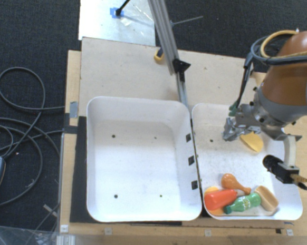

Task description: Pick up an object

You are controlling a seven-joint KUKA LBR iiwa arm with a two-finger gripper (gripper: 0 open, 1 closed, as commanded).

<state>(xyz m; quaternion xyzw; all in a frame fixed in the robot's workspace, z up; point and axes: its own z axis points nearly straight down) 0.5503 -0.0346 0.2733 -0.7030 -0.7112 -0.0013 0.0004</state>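
Note:
My gripper (233,130) hangs over the back part of the right bin (215,150), under the orange wrist band. A yellow wedge-shaped piece (252,142) lies just to its right, partly hidden by the wrist. In the bin's front corner sits a cluster of toy foods: an orange-red carrot (221,197), a green bottle (244,203), a brown drumstick (234,182) and a tan bread piece (267,198). The gripper is well behind that cluster.
The left bin (96,141) stands beside the right one, their shared walls meeting near the middle. A slanted metal pole (168,36) crosses the back of the bench. A black fitting on a cable (278,169) hangs off the arm over the right bin.

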